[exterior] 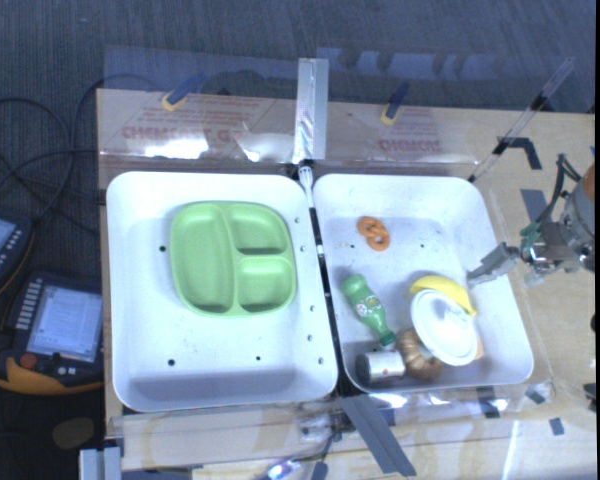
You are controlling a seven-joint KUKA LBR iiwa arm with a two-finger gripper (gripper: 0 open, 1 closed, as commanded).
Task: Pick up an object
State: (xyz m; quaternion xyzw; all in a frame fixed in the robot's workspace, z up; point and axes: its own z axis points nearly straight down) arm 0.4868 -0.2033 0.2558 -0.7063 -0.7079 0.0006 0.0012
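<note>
The gripper [492,266] is seen at the right rim of the right bin [420,193], reaching in from the right at a slant; whether it is spread or pressed together cannot be told, and nothing is seen held. It is poised just beside the cluster at the bin's lower right, presumably because the objects are crowded there.

Nearest it, a yellow banana [446,290] is curved over the top of a white round dish [446,330], the two touching. Below the dish, a brownish object [417,353] is pressed against a metal can [379,366] lying on its side, long axis running left to right.

Further left, the green bottle [366,308] lies flat, its long axis diagonal: one end toward the upper left, the other toward the lower right, near the can. It stands fairly clear and is judged an easy pick. An orange pretzel-shaped piece [374,232] sits alone higher up.

In the left bin [140,268], a green divided plate [232,258] rests.
</note>
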